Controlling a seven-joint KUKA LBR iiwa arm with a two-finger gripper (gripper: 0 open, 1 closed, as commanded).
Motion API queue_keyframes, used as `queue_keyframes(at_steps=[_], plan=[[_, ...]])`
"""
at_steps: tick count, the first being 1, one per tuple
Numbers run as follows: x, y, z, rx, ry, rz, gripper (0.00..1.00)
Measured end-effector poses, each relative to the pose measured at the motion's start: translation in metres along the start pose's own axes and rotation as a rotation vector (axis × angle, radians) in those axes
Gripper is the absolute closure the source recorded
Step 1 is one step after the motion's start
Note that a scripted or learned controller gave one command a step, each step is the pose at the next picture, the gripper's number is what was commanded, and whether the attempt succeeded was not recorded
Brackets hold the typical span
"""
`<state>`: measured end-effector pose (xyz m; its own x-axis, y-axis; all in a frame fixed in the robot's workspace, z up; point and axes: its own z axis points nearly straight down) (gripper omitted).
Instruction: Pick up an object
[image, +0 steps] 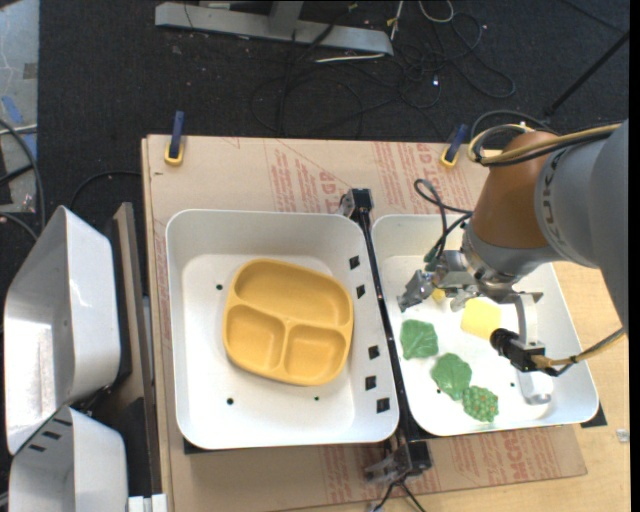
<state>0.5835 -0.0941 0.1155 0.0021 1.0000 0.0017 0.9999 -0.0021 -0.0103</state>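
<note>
My gripper (433, 286) hangs low over the right bin (575, 400), in its upper middle, under the orange wrist band. A small yellow block (480, 319) lies just below and to the right of the gripper, close to it. Three green leafy pieces lie in a slanting row in the same bin: one (419, 338) just below the gripper, a second (452, 374) further down, and a bumpy third (480, 403) near the bin's front. I see nothing held in the gripper.
The left bin (190, 330) holds a yellow divided plate (288, 322) with three compartments. A black divider (375, 300) runs between the two bins. White containers (55, 310) stand off the bench at the left.
</note>
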Motion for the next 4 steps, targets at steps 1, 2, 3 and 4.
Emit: queue_keyframes(at_steps=[1,2,3,4], plan=[[0.0,0.001,0.025,-0.008,-0.001,-0.001,0.0],[-0.001,0.001,0.016,-0.008,-0.003,0.001,1.0],[-0.011,0.002,-0.037,-0.012,-0.002,0.0,1.0],[-0.017,0.007,-0.08,-0.012,-0.003,-0.004,1.0]])
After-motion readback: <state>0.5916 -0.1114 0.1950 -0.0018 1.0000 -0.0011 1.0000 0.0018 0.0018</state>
